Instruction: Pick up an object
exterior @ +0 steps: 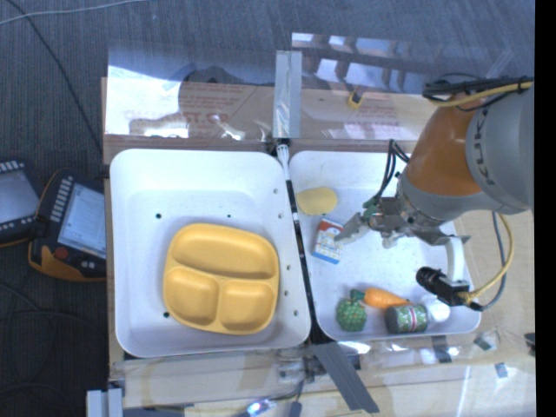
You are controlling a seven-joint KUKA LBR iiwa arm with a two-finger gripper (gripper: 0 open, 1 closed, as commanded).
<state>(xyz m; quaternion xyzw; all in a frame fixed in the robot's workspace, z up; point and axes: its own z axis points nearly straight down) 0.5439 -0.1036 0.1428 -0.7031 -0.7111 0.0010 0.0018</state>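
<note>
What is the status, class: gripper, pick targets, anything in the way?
Gripper low in right bin, holding nothing. Small carton beside it. Carrot, broccoli, can clustered apart.

No text, brand or number can be read anywhere. The small carton (327, 241) in the right bin (382, 168), just below the yellow round piece (316, 200), bears red and blue print too small to make out. The can (407, 319) beside the carrot (383, 299) has a label, likewise illegible. The handheld screen (80, 218) left of the left bin (139, 176) is blurred.
</note>
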